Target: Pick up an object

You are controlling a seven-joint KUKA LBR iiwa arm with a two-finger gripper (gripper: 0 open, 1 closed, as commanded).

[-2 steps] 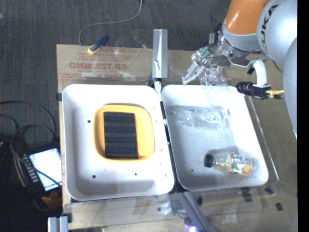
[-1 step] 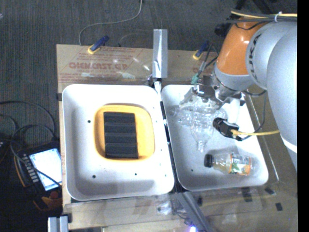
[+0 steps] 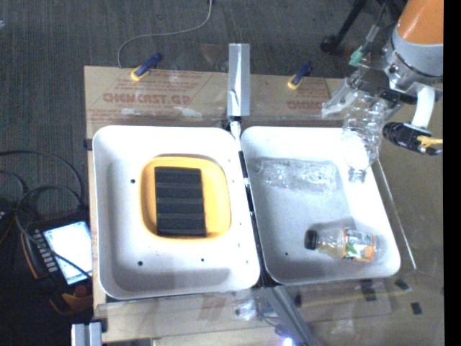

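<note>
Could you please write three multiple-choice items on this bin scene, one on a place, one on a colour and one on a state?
1. Where is the small bottle?
A. left bin
B. right bin
C. on the floor

2. What colour is the tray under the black block?
A. yellow
B. blue
C. green

3. How does the small bottle rest?
A. upright
B. on its side
C. hanging from the arm

Answers:
1 B: it sits near the front of the right bin.
2 A: a yellow rim frames the block in the left bin.
3 B: its dark cap points sideways along the floor of the bin.
</note>
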